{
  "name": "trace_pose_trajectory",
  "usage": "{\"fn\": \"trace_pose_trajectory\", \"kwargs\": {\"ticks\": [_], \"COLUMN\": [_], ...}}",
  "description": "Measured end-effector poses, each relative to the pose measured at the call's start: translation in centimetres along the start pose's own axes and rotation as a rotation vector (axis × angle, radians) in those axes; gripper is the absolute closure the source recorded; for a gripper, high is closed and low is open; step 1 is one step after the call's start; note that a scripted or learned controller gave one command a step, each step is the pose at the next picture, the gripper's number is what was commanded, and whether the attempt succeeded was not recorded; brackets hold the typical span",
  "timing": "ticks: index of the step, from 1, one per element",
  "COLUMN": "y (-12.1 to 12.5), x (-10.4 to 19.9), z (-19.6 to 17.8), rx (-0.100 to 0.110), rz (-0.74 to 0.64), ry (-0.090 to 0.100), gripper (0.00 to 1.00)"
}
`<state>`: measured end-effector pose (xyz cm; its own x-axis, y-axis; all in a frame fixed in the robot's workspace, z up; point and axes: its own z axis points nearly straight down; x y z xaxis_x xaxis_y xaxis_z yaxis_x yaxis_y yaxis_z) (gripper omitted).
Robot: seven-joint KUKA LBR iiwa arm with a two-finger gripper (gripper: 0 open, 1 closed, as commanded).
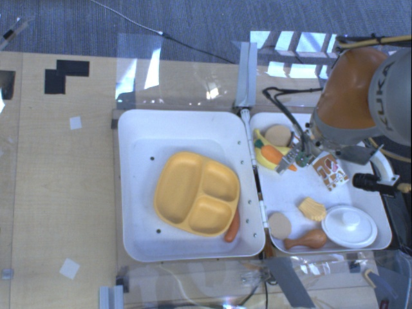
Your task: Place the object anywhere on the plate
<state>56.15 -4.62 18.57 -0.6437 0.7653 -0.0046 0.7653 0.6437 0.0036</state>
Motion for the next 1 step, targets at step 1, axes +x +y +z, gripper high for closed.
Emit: {"fn": "trace_pose_trajectory", "kwargs": {"ticks": [1], "y": [1.94], "x": [6.41], "z": [-3.99], "rx": [-0.004], "rz": [-0.143], "ry": [0.0], "gripper": [1.0]}}
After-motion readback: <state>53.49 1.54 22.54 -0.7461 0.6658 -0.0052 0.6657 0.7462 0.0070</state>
